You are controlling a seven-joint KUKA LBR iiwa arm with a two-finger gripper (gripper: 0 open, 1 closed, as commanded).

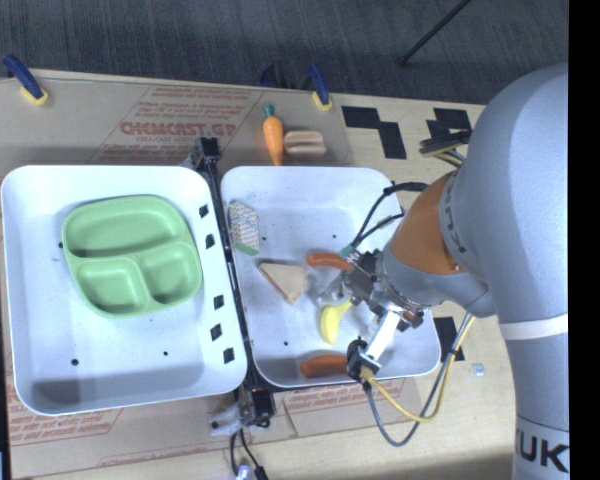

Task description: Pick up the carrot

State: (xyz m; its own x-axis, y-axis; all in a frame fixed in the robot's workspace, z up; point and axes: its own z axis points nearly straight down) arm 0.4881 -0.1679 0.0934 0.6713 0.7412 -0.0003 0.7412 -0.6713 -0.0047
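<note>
A: Where's the target? The small orange carrot with the green top [272,136] is lying on the cardboard-covered counter [130,118], just beyond the far rim of the right shallow white bin [310,183], beside a tan-and-pink bun-like toy [304,144]. It's outside both bins.

B: And the two-finger gripper [352,290] is down inside the right bin, well apart from the carrot. Can't tell whether the fingers are apart or together; the wrist and cables cover them.

A: Main risk: wrong object. Near the gripper there's an orange-red sausage-shaped piece [325,260], a yellow banana-like piece [332,322], a pale wedge like a sandwich slice [283,281], and another reddish sausage-shaped piece [323,365] by the near wall. The sausages are close in colour and shape to a carrot.

B: Agreed. A grasp here likely gets a sausage or nothing at all.

A: Second risk: the reach. Getting to the carrot means crossing the bin's far rim. Clip the rim and the bin shifts.

B: Carrot's also close to the bun. A sloppy approach could knock one into the other or roll the carrot away.

A: Left shallow white bin [40,298] holds a light green divided plastic tray [132,253]. Not in the path.
</note>
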